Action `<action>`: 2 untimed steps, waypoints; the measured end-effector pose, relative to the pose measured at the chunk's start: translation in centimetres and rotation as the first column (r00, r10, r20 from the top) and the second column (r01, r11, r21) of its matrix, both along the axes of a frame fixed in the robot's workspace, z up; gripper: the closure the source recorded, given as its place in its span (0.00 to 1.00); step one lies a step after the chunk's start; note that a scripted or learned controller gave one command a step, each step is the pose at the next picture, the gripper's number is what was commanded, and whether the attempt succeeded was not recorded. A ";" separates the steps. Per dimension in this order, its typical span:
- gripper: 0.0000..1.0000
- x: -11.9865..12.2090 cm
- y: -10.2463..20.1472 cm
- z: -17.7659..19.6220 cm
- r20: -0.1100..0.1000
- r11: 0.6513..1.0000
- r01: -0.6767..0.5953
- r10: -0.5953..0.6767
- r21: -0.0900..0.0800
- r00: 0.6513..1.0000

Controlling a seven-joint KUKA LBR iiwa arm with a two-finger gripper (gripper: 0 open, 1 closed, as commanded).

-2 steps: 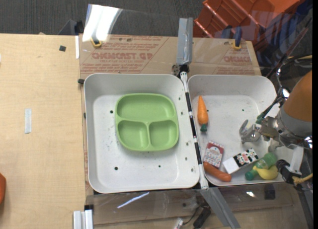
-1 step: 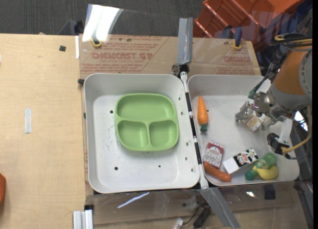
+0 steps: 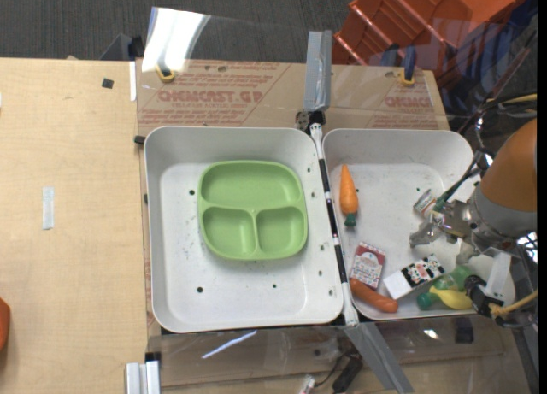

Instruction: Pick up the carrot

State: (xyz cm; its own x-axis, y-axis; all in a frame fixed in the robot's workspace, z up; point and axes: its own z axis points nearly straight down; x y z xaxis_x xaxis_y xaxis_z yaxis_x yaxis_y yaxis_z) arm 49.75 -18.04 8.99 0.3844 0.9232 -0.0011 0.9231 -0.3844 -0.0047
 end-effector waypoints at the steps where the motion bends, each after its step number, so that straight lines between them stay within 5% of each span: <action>1: 0.00 11.8 2.6 0.1 0.002 0.998 -0.057 0.057 -0.002 0.998; 2: 1.00 11.8 2.6 0.9 -0.002 0.998 -0.062 0.062 -0.004 0.998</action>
State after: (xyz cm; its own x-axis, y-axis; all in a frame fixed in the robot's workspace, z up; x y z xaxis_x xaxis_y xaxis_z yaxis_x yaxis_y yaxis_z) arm 61.52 -15.46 9.90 0.3265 0.9452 -0.0058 0.9452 -0.3265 -0.0046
